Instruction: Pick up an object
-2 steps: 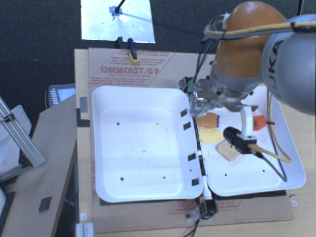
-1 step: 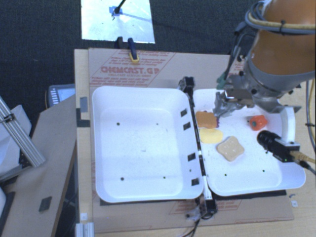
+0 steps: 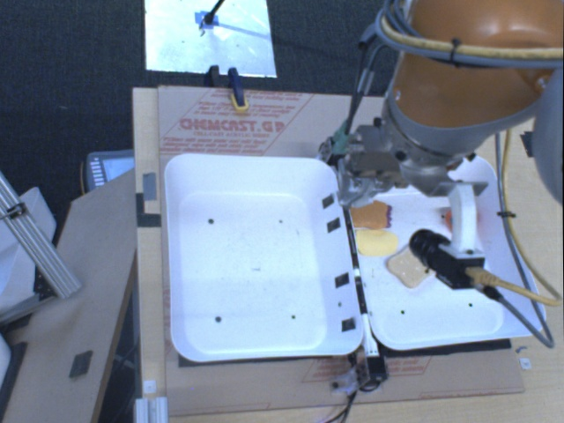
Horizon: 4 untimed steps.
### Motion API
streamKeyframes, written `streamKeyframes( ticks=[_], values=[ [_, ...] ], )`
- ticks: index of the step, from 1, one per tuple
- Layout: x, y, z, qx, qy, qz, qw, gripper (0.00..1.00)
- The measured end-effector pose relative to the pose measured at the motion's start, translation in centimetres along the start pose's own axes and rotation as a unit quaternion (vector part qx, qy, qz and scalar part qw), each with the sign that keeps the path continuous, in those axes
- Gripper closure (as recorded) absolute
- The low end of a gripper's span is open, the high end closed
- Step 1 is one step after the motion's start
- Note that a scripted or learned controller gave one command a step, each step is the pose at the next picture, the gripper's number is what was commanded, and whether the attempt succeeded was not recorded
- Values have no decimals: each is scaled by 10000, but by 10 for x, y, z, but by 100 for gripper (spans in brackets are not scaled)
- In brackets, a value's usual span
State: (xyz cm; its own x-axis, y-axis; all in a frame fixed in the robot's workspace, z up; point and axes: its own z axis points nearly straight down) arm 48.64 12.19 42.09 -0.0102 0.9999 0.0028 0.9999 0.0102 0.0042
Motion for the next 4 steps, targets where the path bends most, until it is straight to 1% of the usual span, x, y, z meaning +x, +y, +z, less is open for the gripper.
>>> streamKeyframes(
  ticks=[1,2,3,4],
  values=[
    [-4,1,-10,-2,-6,7,10000,100],
    [32,1,-37,-2,-3,16,10000,100],
    [34,1,-119,-29,4,25,10000,100],
    [101,44,-113,7,-4,5,10000,100]
  ],
)
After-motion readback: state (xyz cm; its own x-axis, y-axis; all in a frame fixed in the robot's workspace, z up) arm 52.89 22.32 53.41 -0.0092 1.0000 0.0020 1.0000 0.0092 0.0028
